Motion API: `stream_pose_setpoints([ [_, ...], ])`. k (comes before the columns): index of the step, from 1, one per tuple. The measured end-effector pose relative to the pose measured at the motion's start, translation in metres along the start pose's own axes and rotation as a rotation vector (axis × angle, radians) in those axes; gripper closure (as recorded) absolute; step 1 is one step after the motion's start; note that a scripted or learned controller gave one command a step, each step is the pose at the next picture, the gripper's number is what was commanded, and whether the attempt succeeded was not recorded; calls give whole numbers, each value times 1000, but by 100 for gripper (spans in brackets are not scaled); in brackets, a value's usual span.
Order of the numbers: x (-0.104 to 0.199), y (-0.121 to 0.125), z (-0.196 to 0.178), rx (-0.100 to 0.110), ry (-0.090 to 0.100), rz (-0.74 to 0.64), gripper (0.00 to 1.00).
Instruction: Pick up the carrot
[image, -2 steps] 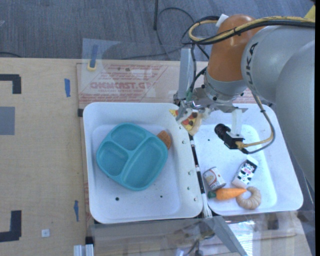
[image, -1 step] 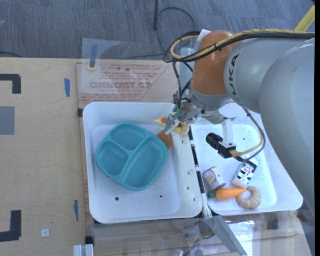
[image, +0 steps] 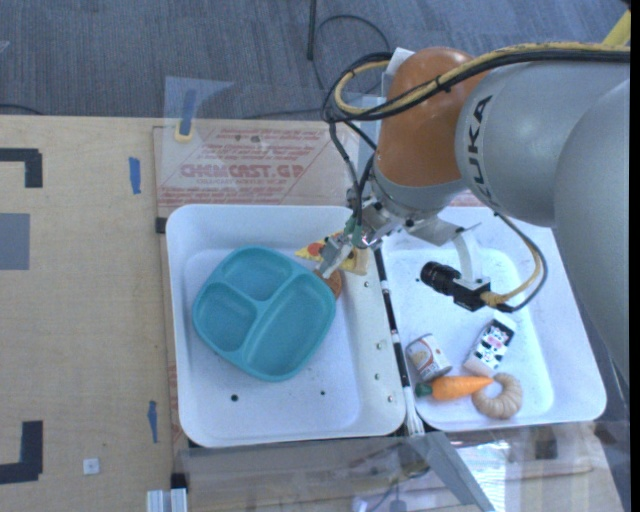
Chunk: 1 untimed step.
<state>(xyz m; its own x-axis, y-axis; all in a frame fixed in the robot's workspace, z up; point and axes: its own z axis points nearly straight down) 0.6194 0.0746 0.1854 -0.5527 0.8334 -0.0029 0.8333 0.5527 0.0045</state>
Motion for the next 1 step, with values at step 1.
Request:
stream_pose_setpoints([
  [1, -2, -1, 0, 1, 3, -396, 100],
])
